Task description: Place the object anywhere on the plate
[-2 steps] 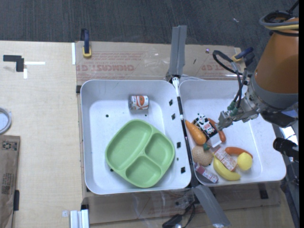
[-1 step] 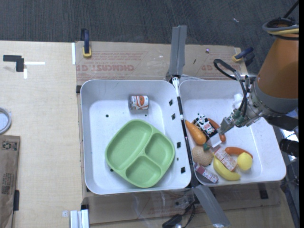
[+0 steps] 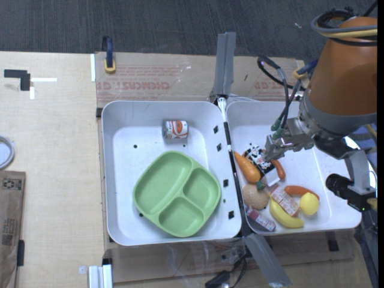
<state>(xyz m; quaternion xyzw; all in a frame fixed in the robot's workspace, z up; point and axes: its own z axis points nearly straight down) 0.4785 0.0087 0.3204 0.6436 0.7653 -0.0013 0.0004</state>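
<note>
A green three-compartment plate (image 3: 157, 188) lies in the left bin (image 3: 120, 155), with nothing on it. My gripper (image 3: 273, 153) hangs low over the right bin (image 3: 255, 122), beneath the orange band of the arm (image 3: 345, 59). It is right above a small black-and-white toy (image 3: 257, 156) and a red sausage (image 3: 278, 170), at the top of a pile of toy food. An orange carrot (image 3: 247, 167) lies just left of it. The wrist hides how the gripper meets these things.
A small red-and-white can (image 3: 175, 129) lies on its side in the left bin, behind the plate. The pile in the right bin also has a brown ball (image 3: 255, 195), a banana (image 3: 285, 216), a lemon (image 3: 309, 204) and a second sausage (image 3: 297, 190). A grey divider (image 3: 224, 131) separates the bins.
</note>
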